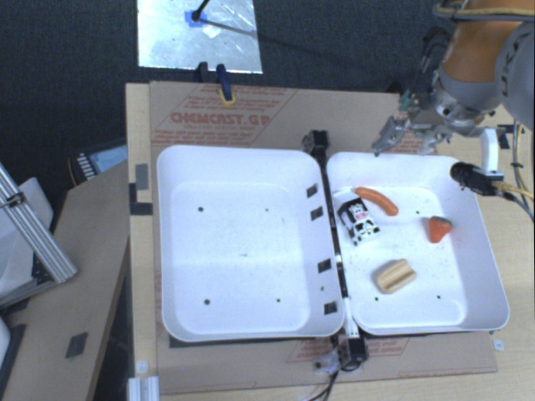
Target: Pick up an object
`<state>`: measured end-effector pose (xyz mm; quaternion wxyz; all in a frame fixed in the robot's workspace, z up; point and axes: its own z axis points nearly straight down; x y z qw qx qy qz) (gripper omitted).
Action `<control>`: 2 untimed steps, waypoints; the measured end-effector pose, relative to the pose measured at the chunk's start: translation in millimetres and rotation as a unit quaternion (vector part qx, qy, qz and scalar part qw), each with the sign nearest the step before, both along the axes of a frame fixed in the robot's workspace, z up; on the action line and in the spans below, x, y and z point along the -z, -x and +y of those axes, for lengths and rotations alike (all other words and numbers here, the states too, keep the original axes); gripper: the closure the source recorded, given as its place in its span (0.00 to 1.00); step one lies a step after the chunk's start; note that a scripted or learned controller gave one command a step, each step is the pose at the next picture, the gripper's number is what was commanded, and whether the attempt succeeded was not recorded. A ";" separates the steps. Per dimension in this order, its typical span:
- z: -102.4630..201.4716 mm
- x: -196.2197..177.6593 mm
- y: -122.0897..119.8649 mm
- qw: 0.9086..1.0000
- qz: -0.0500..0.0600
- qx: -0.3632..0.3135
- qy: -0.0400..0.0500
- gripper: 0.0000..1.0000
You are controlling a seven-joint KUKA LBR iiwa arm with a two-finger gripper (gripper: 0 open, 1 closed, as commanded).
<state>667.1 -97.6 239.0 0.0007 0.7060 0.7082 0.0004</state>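
Observation:
The right bin (468,307) holds several small objects. An orange sausage (376,200) lies near its back left. Just below it sits a black-and-white cow toy (359,222). A red-orange strawberry-like piece (439,228) rests toward the right wall. A tan bread roll (394,275) lies near the bin's middle front. My gripper (407,140) hangs above the back rim of the right bin, apart from all the objects, with two fingers spread and nothing between them.
The left bin (167,224) sits beside the right one, joined by a black hinge strip (330,241). A cardboard sheet (221,115) lies under both. A shiny metal plate (196,23) lies at the back. A black cable connector (472,176) sticks over the right bin's far corner.

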 end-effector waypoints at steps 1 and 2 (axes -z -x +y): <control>1.7 83.9 38.9 1.000 0.004 0.001 -0.001 0.00; 15.1 158.4 3.6 1.000 0.001 -0.001 0.000 0.00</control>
